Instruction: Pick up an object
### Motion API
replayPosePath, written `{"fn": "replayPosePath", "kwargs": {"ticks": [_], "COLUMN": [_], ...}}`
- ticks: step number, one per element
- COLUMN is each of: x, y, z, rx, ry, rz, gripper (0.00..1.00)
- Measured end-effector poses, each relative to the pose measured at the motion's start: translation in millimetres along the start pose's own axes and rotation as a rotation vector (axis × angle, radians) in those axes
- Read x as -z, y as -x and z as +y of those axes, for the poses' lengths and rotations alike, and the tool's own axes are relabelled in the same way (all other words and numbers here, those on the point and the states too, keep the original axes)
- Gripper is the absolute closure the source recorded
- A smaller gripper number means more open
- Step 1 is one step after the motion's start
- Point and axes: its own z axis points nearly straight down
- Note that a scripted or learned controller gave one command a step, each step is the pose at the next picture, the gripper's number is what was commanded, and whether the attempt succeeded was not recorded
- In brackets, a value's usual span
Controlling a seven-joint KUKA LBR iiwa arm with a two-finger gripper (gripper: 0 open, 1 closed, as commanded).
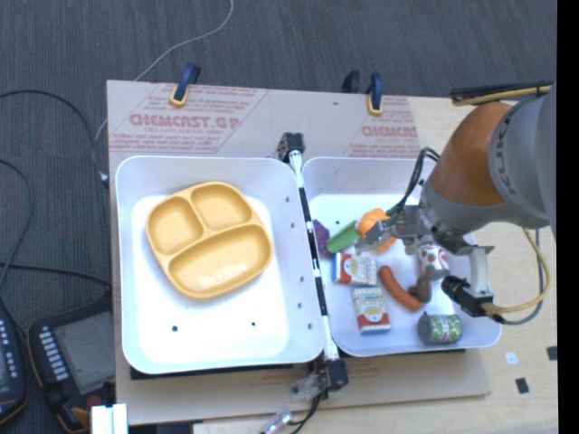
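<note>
claw (pixel 391 231): over right bin (pixel 479 337), grip state unclear | wrist hides items beneath

The arm (pixel 493 165) hides the tool's fingers (pixel 425 283).

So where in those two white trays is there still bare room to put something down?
Left bin: a wide bare strip between the yellow divided plate and the near rim. Right bin: a bare far-left corner. Elsewhere it is crowded with the sausage, can, cartons and the pincer.
</note>
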Motion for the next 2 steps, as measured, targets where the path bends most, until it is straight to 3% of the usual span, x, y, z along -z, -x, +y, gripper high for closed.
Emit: {"fn": "replayPosePath", "kwargs": {"ticks": [1,2], "x": [9.7,9.6], "y": [-0.4,-0.5], "z": [1.0,0.9], "rx": [0.001,0.001], "ry": [0.001,0.000], "rz": [0.000,0.001], "gripper": [1.00,0.00]}}
